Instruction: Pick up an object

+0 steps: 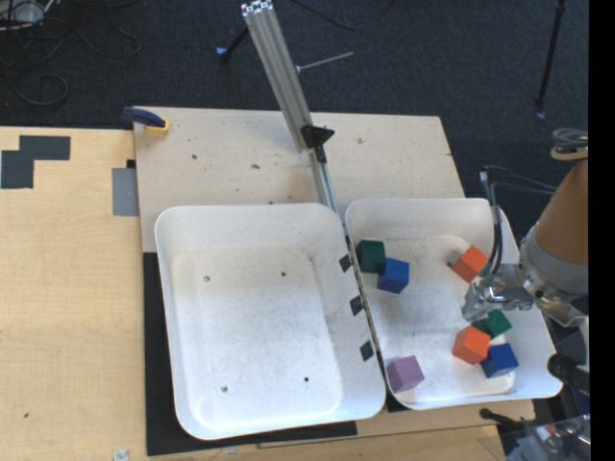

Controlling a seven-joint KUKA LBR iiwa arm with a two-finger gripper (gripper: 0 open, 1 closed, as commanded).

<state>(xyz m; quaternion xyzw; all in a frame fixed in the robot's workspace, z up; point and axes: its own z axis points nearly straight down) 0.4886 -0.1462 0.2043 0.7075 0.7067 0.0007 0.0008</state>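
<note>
The right bin (pixel 437 214) holds several small blocks. A dark green block (pixel 371 254) touches a blue block (pixel 393 276) near its left wall. An orange block (pixel 471 263) lies at the right. A purple block (pixel 405 373) rests near the front left corner. Another orange block (pixel 471 345), a blue block (pixel 500 359) and a green block (pixel 498 323) cluster at the front right. My gripper (pixel 488 303) hangs low over that cluster, right above the green block. The wrist hides its fingertips.
The left bin (pixel 250 315) sits beside the right one, split by a divider with black clips (pixel 354 303). A slanted aluminium bar (pixel 283 75) rises behind the bins. The arm's orange band (pixel 567 209) fills the right side.
</note>
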